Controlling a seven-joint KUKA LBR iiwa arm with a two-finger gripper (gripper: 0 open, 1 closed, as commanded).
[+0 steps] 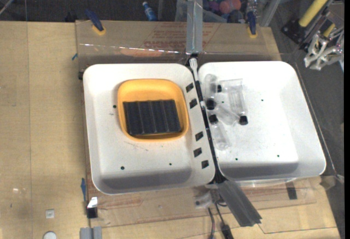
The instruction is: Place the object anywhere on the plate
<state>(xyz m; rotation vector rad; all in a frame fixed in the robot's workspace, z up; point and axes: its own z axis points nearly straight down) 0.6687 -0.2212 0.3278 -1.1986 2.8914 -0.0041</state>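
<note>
I see two glossy white bins with rounded corners: left bin (104, 161), right bin (284, 139). In the left bin, toward 12 o'clock, sits a rounded-square orange plate (127, 92), smooth, with a dark ribbed rectangular object (152, 117) lying flat on it. In the right bin at 9 o'clock lies a clear plastic piece (229, 102) with small black caps. Gripper fingers: can't tell.
</note>
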